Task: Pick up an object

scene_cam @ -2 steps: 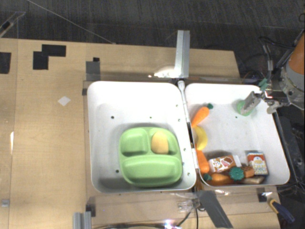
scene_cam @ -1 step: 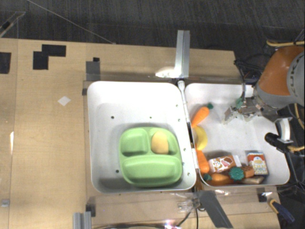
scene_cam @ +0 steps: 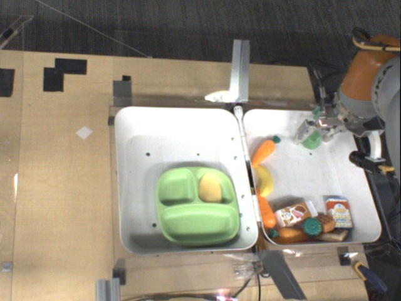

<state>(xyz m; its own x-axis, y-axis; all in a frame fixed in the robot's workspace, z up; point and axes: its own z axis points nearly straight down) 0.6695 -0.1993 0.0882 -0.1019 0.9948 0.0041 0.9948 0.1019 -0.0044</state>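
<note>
My gripper (scene_cam: pixel 316 130) hangs over the far right part of the right bin (scene_cam: pixel 357 180). A small green object (scene_cam: pixel 311 140) lies right at its tip, and I cannot tell whether it is held. In the same bin, along the left wall, lie an orange carrot (scene_cam: pixel 265 150), a yellow banana (scene_cam: pixel 265 180) and another orange piece (scene_cam: pixel 267 213). A pile at the near edge holds a red-and-white packet (scene_cam: pixel 293 214), a small carton (scene_cam: pixel 338 211), a teal piece (scene_cam: pixel 312 228) and an orange piece (scene_cam: pixel 289 234).
The left bin (scene_cam: pixel 144 143) holds a green divided plate (scene_cam: pixel 188 221) with a yellow fruit (scene_cam: pixel 211 187) in one compartment. A metal post (scene_cam: pixel 240 74) stands behind the wall between the bins. The arm's orange band (scene_cam: pixel 362 74) is at the right edge.
</note>
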